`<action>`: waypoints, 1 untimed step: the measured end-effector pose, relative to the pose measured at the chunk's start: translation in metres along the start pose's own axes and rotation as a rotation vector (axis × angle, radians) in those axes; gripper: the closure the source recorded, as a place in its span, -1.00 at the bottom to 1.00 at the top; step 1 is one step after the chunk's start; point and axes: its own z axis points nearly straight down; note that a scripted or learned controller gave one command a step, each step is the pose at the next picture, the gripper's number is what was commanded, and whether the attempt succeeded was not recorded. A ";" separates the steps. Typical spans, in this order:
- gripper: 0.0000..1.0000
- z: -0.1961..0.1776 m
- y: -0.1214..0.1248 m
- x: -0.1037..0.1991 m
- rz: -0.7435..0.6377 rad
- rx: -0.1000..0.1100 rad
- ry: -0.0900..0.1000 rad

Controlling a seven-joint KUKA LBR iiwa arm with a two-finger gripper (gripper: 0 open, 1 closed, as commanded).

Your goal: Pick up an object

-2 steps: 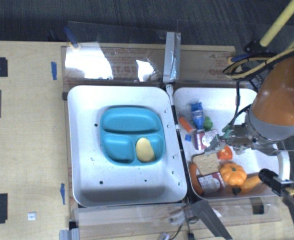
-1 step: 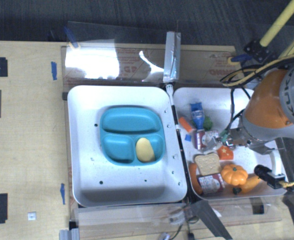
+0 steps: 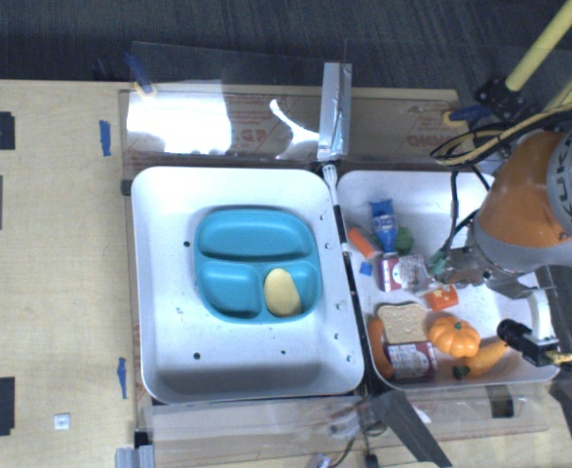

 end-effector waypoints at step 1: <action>1.00 -0.088 0.096 0.051 0.011 0.005 0.006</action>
